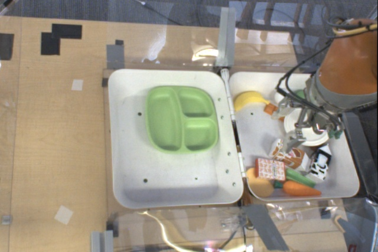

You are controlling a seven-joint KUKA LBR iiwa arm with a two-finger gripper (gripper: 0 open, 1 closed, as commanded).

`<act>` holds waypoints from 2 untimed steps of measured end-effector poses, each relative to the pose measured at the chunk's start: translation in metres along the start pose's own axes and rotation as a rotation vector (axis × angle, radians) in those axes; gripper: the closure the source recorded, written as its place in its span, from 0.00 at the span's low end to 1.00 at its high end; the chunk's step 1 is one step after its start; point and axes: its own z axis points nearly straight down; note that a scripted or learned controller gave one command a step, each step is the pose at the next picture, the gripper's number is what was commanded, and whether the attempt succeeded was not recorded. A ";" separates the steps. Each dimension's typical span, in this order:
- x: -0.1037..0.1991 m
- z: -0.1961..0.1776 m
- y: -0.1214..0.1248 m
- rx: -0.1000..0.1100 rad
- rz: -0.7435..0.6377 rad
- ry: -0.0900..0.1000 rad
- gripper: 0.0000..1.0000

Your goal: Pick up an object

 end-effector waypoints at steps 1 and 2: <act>-0.033 0.096 0.001 0.000 0.255 -0.006 0.00; 0.019 0.104 -0.028 0.000 0.333 -0.015 0.00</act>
